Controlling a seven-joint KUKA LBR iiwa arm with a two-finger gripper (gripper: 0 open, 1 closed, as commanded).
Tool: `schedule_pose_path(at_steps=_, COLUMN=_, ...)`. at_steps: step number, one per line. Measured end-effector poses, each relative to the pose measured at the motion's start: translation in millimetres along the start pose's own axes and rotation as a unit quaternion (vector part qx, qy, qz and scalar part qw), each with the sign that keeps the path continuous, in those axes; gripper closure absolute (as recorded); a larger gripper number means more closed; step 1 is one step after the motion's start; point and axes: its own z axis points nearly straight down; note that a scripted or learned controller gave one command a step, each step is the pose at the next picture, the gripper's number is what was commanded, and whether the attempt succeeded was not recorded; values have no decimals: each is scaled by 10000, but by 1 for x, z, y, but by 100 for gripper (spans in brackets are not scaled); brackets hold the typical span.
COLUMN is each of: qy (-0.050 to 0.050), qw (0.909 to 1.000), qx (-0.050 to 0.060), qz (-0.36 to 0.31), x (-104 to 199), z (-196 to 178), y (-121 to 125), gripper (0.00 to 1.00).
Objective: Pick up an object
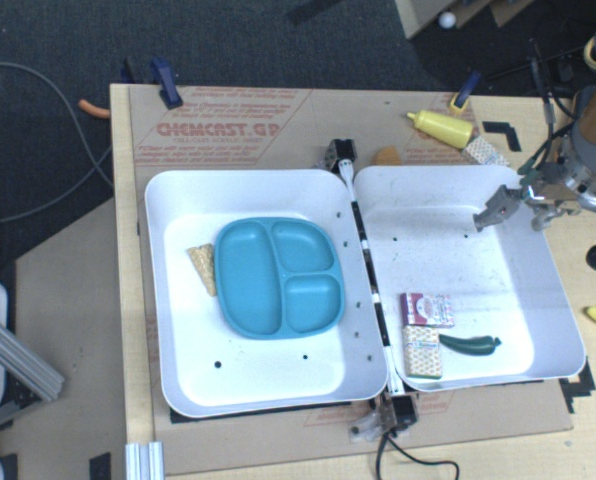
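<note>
Right now your end effector (513,208) hovers empty, fingers apart, approach unfinished; next, drop toward the pepper (470,344) and box (427,310) below-left.

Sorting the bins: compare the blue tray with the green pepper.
The tray is blue, broad and split into three compartments; the pepper is green, thin and in one piece. The tray lies in the left bin, the pepper in the right bin. The tray looks far larger. Both lie flat.

Bench (228,133) with two bins (178,368)
</note>
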Motion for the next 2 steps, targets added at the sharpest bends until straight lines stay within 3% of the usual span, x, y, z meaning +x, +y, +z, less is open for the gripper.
schedule_pose_path(at_steps=1, qy=8, qw=10000, qx=13, qz=5, x=46, z=87, y=-69, gripper=0)
schedule_pose_path(at_steps=2, qy=10, qw=10000, qx=12, qz=-5, x=91, z=135, y=-47, gripper=0)
